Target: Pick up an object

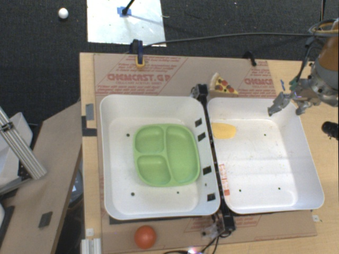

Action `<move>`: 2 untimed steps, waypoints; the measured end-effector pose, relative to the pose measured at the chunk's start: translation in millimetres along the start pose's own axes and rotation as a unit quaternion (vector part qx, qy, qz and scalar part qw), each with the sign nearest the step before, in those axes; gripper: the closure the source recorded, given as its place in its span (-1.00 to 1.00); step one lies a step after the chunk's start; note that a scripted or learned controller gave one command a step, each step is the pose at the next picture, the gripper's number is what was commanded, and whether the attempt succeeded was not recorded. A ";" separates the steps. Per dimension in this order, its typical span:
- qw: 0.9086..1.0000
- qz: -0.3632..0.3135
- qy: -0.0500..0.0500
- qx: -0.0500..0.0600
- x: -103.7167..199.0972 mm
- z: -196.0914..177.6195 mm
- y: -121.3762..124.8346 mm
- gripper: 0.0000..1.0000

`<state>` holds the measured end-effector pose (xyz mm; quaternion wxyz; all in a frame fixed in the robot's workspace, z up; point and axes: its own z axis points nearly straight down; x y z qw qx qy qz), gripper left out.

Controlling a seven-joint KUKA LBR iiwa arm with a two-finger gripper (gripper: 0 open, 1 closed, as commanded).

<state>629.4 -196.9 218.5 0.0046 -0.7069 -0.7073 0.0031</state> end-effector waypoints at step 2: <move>1.000 -0.001 -0.001 -0.005 0.5 52.8 7.5 -1.00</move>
